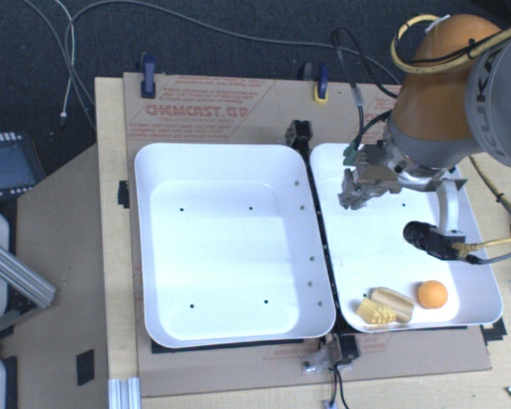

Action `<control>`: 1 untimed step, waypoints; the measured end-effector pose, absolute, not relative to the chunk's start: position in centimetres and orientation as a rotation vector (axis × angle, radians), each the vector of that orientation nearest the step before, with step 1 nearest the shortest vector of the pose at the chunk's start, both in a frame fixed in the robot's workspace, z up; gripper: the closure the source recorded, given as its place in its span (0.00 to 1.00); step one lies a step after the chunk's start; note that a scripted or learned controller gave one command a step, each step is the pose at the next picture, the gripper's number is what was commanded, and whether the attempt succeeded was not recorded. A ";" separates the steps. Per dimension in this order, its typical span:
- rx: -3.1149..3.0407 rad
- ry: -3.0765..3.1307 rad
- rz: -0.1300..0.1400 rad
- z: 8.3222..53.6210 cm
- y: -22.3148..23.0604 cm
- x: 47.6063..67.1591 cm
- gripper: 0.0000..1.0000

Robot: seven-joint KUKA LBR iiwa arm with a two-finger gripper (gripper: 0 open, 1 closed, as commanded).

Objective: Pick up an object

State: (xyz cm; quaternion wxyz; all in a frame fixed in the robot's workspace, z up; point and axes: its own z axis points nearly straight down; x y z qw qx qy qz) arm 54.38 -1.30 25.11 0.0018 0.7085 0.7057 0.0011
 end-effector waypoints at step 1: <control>2.217 2.230 -0.001 22.5 5.3 49.4 1.00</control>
